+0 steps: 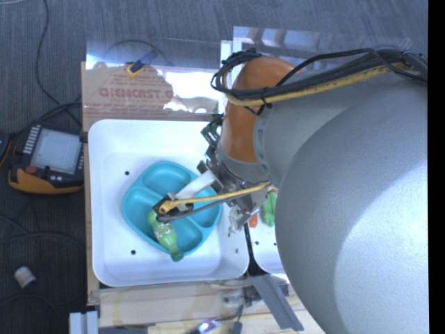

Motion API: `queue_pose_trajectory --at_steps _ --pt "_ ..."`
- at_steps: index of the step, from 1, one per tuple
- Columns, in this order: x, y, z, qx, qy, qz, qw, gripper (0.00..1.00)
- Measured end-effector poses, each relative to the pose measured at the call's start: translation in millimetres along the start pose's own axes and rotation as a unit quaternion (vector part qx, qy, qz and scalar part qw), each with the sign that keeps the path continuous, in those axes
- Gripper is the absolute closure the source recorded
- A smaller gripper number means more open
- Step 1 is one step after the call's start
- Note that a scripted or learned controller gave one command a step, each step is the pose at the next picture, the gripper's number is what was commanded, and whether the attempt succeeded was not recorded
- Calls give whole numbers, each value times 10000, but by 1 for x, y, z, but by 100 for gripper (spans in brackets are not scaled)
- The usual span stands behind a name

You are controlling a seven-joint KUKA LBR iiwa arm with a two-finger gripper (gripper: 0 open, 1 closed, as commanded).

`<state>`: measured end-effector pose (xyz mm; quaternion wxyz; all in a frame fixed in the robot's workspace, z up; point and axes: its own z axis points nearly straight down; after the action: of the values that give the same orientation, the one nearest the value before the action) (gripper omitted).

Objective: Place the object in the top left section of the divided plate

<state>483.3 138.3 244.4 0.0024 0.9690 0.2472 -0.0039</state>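
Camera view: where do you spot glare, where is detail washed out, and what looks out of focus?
In the camera view, glare flares on the shiny sheet behind the left bin; the bin's white floor is washed out, with barely any shadow; the arm, close to the lens, looms large and soft; the plate looks sharp.

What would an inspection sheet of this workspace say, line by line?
Surface: two white bins; left bin in plain view, right bin mostly behind the arm.
Job's things: blue divided plate in the left bin; green object lying in its lower section.
Clutter: green and orange bits in the right bin.
Gripper: over the left bin's right edge.
Cables: black bundle along the arm.
Surroundings: pendant on the carpet; cardboard behind the bins.
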Motion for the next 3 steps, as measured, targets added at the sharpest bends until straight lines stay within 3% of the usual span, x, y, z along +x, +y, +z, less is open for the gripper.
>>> queue_pose_trajectory --at_steps 1,2,3 --pt "21 -36 149 12 31 -199 9998 0" --pt "49 -76 154 -22 88 20 10000 0" --pt "29 -55 145 32 7 339 9994 0"
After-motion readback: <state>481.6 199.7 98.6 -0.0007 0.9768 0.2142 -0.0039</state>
